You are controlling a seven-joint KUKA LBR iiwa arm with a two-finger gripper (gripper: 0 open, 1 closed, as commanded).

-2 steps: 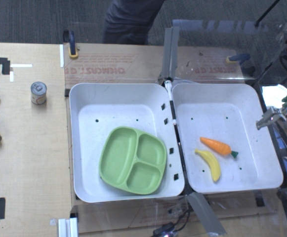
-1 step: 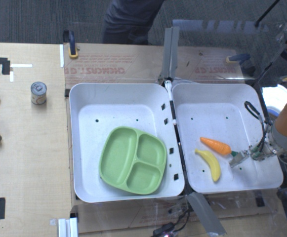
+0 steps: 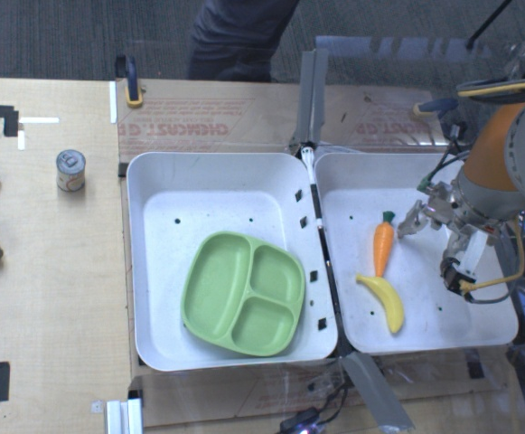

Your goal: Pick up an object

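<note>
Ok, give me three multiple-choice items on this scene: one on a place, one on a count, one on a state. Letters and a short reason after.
1. Where does the green plate lie?
A. in the left bin
B. in the right bin
C. on the wooden bench

2. How many things lie in the right bin?
A. one
B. two
C. four

3. How does the carrot lie relative to the banana?
A. stacked across it
B. in another bin
C. just above it in the view, tip near the banana's end

Key: 1 A, the plate rests on the left bin's floor. 2 B, a carrot and a banana. 3 C, the carrot's narrow tip points down toward the banana's upper end.
</note>
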